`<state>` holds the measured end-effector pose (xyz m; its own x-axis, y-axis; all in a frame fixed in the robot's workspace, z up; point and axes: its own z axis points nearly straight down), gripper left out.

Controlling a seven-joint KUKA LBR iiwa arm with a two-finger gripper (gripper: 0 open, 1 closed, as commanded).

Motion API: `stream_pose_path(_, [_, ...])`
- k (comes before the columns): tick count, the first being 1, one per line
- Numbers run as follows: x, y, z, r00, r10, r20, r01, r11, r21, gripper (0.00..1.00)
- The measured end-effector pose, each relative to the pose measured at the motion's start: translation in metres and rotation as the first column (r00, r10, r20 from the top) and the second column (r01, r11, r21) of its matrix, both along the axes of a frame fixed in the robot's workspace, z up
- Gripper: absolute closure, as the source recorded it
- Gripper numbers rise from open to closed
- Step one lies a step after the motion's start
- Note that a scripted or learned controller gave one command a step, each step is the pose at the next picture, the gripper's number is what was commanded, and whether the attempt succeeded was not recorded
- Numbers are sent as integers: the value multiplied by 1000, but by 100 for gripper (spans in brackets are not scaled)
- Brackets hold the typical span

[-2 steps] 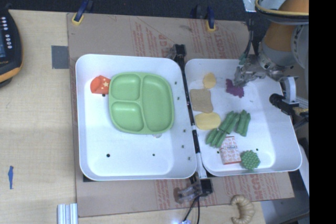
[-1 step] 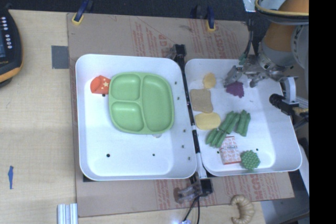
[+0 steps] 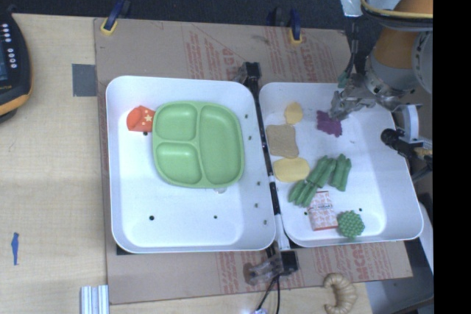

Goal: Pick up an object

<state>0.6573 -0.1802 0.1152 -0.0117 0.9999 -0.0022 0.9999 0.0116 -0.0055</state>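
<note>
The right bin (image 3: 390,180) holds a purple piece (image 3: 330,123), a small yellow piece (image 3: 294,112), a tan slab (image 3: 282,140), a yellow oval (image 3: 291,170), green bean pods (image 3: 322,177), a small red-and-white packet (image 3: 321,211) and a green broccoli head (image 3: 350,223). My gripper (image 3: 344,105) hangs over the bin's far side, just right of and above the purple piece, close to it. Nothing shows between its fingers.
The left bin (image 3: 132,209) carries a green divided plate (image 3: 199,143) and a red piece (image 3: 140,118) at its left. A black controller (image 3: 11,62) lies at the far left of the bench. Clamps (image 3: 294,26) hold the cardboard's far edge.
</note>
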Motion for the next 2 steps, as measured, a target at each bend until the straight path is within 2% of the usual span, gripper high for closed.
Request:
stream_pose_path(1, [0, 0, -1, 1000, 1, -1, -1, 1000, 0, 0])
stream_pose_path(2, [-13, 3, -24, 1000, -8, -1, 8, 1000, 2, 0])
